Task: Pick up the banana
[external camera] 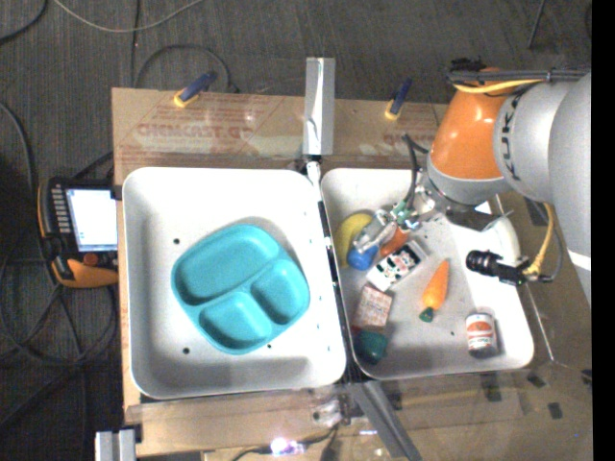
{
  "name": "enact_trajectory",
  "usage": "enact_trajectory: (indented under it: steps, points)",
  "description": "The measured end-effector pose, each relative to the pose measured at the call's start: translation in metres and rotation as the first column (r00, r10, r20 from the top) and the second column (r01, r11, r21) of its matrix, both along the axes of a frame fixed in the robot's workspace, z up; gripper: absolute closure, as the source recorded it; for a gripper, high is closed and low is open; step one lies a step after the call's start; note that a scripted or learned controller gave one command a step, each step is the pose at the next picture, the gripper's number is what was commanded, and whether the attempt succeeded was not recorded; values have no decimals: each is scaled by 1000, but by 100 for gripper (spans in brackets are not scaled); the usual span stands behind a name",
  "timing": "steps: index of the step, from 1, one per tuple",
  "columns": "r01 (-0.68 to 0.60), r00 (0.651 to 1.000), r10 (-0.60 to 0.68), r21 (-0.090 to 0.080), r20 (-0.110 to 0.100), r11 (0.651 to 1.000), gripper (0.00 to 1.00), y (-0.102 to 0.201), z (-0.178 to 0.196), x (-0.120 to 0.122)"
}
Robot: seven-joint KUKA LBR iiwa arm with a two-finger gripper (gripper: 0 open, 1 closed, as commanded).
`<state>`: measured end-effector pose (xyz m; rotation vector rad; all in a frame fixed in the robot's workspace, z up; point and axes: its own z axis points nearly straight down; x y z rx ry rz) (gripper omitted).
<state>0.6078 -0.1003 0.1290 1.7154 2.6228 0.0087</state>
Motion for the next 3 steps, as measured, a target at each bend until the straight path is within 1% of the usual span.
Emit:
enact_trajectory:
  steps: [1, 2, 3]
  points:
    - [-199, 980, 199, 0, -23, 980, 0, -13, -38, 59]
    - [-164, 986, 164, -1, -8, 987, 0, 40, 55, 58]
    - [-419, 908, 419, 6, -22, 908, 0, -18, -34, 57]
